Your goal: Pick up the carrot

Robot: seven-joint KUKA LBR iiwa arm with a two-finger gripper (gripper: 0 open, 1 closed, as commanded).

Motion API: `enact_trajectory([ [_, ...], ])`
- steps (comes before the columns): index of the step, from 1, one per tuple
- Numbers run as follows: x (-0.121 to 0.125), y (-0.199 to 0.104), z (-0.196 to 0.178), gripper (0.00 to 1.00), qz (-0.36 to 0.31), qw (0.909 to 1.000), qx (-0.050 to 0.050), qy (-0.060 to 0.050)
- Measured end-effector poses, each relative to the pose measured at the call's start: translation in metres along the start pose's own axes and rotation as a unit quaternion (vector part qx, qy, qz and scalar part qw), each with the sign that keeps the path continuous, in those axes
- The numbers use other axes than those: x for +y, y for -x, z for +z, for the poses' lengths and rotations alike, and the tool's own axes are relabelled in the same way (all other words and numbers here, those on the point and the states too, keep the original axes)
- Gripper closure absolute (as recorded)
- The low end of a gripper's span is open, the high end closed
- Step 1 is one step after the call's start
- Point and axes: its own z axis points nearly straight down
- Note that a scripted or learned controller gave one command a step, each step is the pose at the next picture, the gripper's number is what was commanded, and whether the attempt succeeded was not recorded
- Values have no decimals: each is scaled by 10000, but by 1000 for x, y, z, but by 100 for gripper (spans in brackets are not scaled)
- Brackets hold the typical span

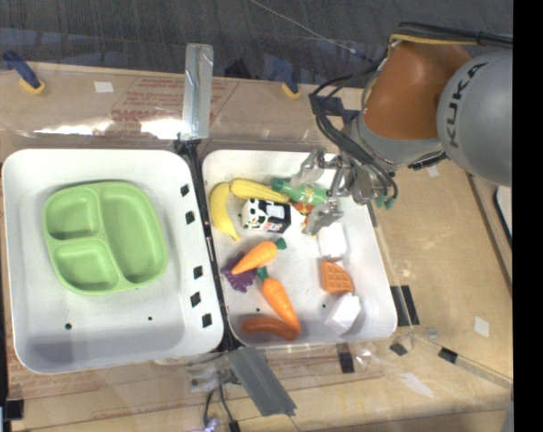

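Note:
Two orange carrots lie in the right bin (379, 268). One carrot (256, 256) sits near the bin's middle with its green top pointing up-right. A second carrot (279, 302) lies just below it, pointing toward the front. My gripper (328, 198) hangs over the bin's back right part, above a green toy (300, 190) and a white block (332, 239). It is up and to the right of both carrots and apart from them. Cables and the wrist hide how its jaws stand.
The right bin also holds a banana (221, 210), a yellow piece (256, 189), a black-and-white block (265, 214), a purple item (238, 280), a red sausage (271, 328), a waffle (337, 277) and another white block (345, 311). A green divided plate (104, 235) sits in the left bin (19, 268).

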Motion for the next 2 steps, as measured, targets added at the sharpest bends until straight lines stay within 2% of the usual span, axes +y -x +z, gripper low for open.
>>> enact_trajectory([
  [1, 40, -54, 39, 0, 514, 9987, 19, 12],
  [2, 63, -126, 99, 0, -118, 9999, -68, -5],
])
